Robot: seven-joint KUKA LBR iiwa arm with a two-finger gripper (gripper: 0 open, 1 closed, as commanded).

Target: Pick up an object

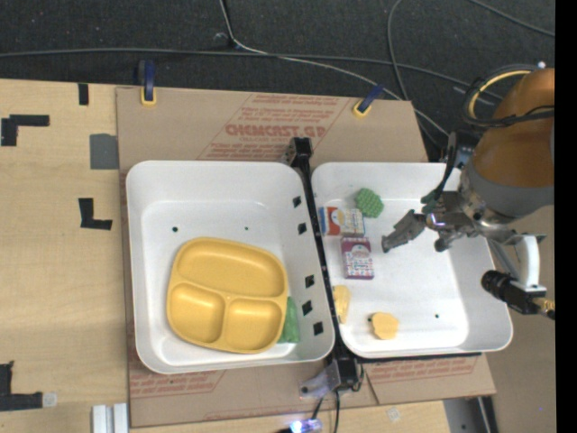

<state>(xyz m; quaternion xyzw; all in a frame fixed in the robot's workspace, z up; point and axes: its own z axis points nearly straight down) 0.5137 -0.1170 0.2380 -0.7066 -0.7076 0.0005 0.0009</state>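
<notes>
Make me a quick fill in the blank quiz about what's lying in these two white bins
1. The yellow divided tray lies in the ____ bin as the camera sees it.
2. The tray has ____ compartments.
3. The crumpled object near the right bin's far wall is ____ in colour.
4. The gripper hangs over the ____ bin.

Missing words: left; three; green; right

Cardboard sheet (270, 129) on wooden bench (54, 269); dark, perhaps carpeted, floor (297, 12).
</notes>
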